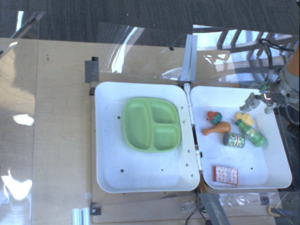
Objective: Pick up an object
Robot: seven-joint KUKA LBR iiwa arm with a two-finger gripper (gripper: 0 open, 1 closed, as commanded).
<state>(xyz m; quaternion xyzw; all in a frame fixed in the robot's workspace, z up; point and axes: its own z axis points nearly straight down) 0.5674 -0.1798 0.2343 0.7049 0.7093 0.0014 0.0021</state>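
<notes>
My gripper (259,105) reaches in from the right over the far right part of the right bin (276,172). Its two fingers stand apart, open, with nothing between them. Just below its left finger (250,102) lies a yellow toy (244,119). A green bottle (251,134) lies beside that, then a small green can (234,140) on its side. Further left are an orange drumstick (216,129) and a red and green toy (214,117). A red printed box (226,174) lies flat near the bin's front.
The left bin (110,172) holds a green divided plate (152,124). A raised divider (193,130) separates the two bins. Grey metal brackets (189,60) and cables (267,55) stand behind the right bin. Wooden bench (47,125) stretches to the left.
</notes>
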